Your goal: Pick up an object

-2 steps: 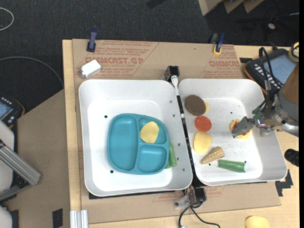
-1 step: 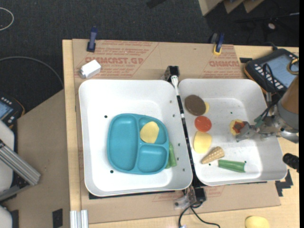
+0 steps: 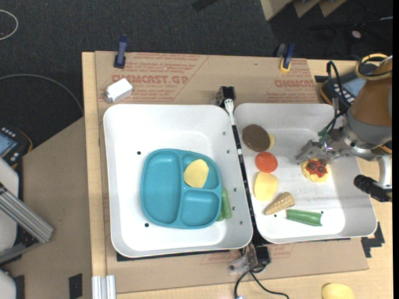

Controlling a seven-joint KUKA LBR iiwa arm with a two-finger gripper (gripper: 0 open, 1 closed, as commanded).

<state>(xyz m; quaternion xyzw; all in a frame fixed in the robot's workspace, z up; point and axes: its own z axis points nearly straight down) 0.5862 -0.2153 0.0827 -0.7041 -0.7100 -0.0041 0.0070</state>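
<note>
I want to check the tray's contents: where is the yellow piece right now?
In the camera view, the yellow piece lies in the upper right compartment of the teal divided tray, inside the left bin.

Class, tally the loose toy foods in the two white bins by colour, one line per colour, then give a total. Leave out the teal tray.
Yellow: 3
Brown: 1
Red-orange: 1
Tan: 1
Green: 2
Total: 8

Grey arm (image 3: pixel 368 126) with an orange band — black cables trailing, metal 2-finger gripper (image 3: pixel 317 151).
</note>
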